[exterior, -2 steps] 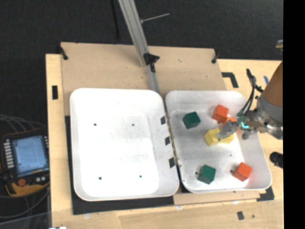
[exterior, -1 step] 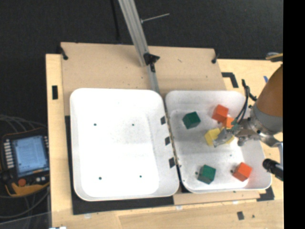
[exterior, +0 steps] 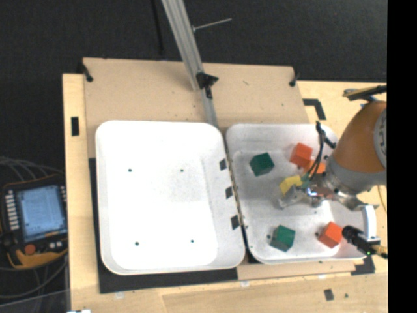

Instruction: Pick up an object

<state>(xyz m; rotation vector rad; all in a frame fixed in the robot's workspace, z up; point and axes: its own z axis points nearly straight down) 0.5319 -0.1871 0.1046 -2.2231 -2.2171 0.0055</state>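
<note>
The right bin point(exterior: 260, 135) holds several small blocks. A green block point(exterior: 262, 163) lies at its upper left and an orange block point(exterior: 301, 155) at its upper middle. Another green block point(exterior: 283, 237) sits near the front edge, with a second orange block point(exterior: 330, 234) at the front right. A yellow piece point(exterior: 290, 184) rests in the middle of the bin. My gripper point(exterior: 298, 196) is low over the bin floor, right beside and just below the yellow piece. From this angle I cannot see whether it touches the piece.
The left bin point(exterior: 163, 194) stands next to the right one. A metal pole point(exterior: 186, 38) rises from behind the bins. A teach pendant point(exterior: 36, 217) lies off the bench at the left. The arm's orange band point(exterior: 361, 142) overhangs the right bin's right rim.
</note>
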